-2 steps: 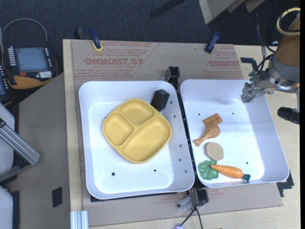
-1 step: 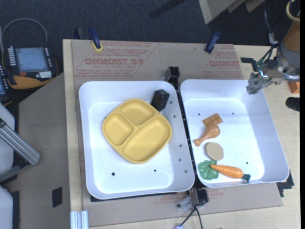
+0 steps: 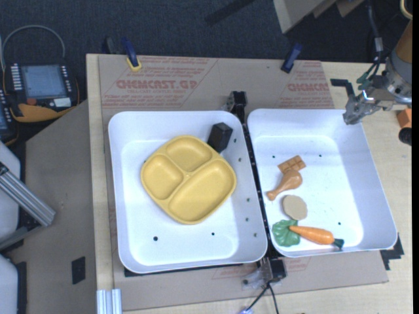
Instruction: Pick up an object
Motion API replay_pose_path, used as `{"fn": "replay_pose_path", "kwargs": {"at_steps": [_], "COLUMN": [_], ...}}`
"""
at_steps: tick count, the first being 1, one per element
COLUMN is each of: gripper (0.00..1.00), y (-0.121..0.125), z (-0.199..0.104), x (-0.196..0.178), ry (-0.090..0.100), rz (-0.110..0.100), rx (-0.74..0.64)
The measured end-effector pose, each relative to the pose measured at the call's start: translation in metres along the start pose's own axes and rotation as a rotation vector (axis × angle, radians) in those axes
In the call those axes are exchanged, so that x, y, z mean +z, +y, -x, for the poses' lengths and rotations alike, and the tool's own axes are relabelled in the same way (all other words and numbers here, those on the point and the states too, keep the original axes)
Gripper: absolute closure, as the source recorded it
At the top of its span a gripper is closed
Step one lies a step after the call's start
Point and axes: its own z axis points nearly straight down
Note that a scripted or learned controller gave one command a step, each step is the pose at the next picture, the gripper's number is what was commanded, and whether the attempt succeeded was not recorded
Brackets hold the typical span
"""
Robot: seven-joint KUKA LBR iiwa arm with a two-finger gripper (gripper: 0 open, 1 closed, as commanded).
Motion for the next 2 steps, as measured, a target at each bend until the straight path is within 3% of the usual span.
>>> {"fn": "replay_pose_path", "kwargs": {"at_steps": [2], "gripper": [1.0], "y": [-0.015], "z": [-0.099], "x": [-0.004], "ry": [0.003], "rz": [-0.006], "rx": [-0.001]}}
